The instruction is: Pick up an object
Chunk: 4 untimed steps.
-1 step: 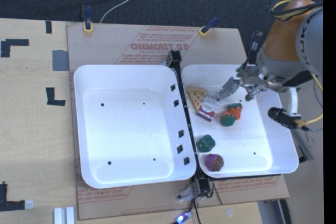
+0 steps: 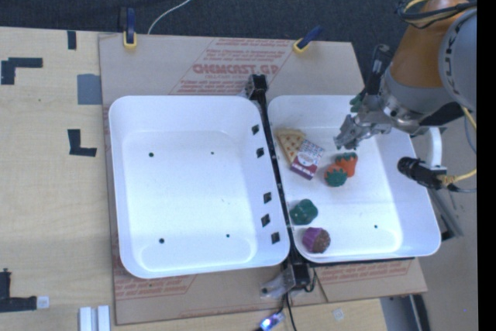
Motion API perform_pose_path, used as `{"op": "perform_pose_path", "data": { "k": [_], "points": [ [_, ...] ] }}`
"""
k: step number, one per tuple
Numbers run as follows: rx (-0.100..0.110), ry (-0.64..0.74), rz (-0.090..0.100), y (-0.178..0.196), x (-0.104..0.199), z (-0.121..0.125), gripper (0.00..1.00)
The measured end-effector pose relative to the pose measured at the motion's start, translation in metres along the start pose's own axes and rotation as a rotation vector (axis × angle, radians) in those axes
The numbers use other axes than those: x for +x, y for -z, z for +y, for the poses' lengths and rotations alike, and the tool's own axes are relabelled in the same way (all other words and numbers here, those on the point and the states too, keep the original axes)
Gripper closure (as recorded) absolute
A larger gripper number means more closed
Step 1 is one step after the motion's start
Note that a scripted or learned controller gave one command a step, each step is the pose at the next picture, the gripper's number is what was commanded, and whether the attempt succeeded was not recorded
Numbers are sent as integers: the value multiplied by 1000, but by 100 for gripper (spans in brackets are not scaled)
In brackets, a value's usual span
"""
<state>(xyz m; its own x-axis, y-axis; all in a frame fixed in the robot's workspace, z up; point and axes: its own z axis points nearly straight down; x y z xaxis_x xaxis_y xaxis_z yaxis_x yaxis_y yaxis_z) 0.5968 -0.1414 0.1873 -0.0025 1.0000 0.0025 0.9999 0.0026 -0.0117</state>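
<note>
The brown cardboard sheet [image 2: 232, 70] under the two bins carries red print; its largest line seems to read "CHEMCAST GP", seen upside down, with smaller red lines around it too blurred to read; a small red-and-white packet [image 2: 308, 159] bears print too small to make out.

Arm [image 2: 434, 50] cut off at right edge; tool [image 2: 350, 134] finger state too small to tell.
</note>
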Motion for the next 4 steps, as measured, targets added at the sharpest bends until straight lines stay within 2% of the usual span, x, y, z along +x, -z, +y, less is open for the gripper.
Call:
{"op": "perform_pose_path", "data": {
  "k": [1, 2, 3, 4],
  "points": [
    [-4, -11, -5, 11, -75, -48, 100],
    [-5, -7, -2, 35, -84, -117, 100],
    [-7, 5, 0, 23, -35, -66, 100],
    [-7, -7, -3, 54, -85, -116, 100]
  ]
}}
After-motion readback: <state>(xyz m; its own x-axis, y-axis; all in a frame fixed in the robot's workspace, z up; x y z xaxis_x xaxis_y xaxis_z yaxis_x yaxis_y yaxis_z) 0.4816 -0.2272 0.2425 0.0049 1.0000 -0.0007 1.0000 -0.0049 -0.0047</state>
